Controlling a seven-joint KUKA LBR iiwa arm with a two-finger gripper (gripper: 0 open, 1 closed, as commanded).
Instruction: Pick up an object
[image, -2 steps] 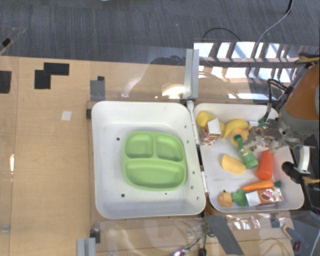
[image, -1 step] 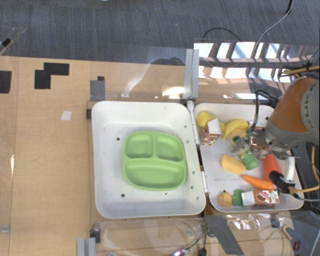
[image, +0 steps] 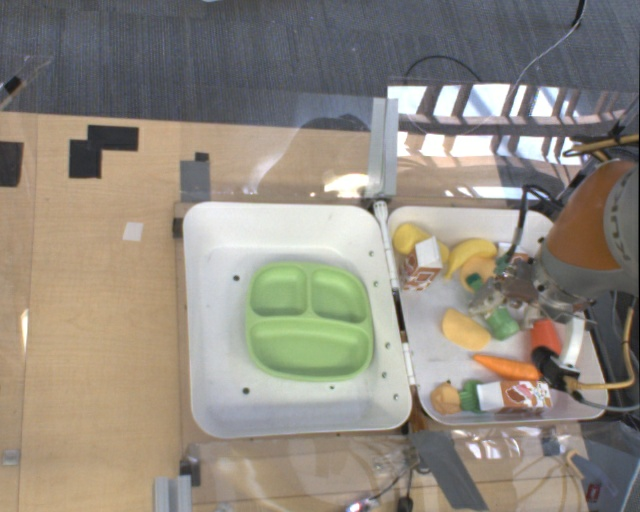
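Camera view: my gripper, finger spread untellable, hovers just above a green object, descent next.

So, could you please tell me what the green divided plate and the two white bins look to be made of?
The green divided plate looks like moulded plastic with a matte to satin finish: uniform colour, soft rounded compartment edges, only faint sheen. The left bin and right bin also appear to be smooth white plastic with rounded corners, though coated metal can't be ruled out.
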